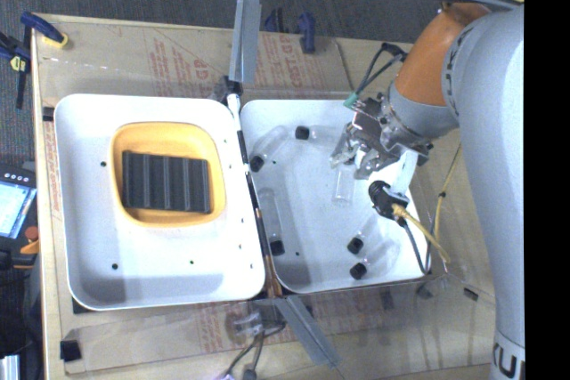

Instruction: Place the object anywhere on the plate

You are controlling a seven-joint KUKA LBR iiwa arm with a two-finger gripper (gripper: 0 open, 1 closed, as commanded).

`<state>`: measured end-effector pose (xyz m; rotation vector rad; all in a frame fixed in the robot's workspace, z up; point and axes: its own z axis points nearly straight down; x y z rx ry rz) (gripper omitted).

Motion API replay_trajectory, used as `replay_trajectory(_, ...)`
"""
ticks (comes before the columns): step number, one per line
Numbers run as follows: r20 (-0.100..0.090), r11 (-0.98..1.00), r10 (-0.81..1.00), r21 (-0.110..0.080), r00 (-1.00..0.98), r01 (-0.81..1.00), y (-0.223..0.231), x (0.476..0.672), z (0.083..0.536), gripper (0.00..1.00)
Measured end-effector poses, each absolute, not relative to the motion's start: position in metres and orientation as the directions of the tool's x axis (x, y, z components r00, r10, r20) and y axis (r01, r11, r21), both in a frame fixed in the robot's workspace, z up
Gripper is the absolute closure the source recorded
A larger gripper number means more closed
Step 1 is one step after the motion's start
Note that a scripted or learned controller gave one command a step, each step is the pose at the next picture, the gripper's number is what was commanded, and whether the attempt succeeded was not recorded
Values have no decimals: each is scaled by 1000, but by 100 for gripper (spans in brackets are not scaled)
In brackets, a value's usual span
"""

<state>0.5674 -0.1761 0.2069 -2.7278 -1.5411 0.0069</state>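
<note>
A yellow plate (166, 138) with a dark ridged centre lies in the left bin (80, 262). My gripper (354, 157) hangs over the upper right part of the right bin (303, 280), far from the plate. Its two fingers stand apart and I see nothing between them. A faint, clear object (342, 185) lies on the bin floor just below the fingertips. Several small black pieces lie around the right bin, one at the back (303, 133), one by the left wall (256, 163) and two near the front (357, 256).
The grey arm with its orange band (427, 58) reaches in from the right over the right bin's far corner. A black and yellow cable (401, 214) hangs below the wrist. A ridge (249, 191) divides the two bins. Clamps sit on the bench's far edge.
</note>
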Motion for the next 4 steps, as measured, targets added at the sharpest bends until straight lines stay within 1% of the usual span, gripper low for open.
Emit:
replay_trajectory(1,0,-461,887,-9,461,887,-115,578,209,100)
replay_trajectory(2,0,-297,955,-4,297,955,-38,602,238,100)
replay_trajectory(3,0,-76,997,-7,76,997,3,609,190,100)
replay_trajectory(4,0,-77,997,-6,77,997,3,609,190,0)
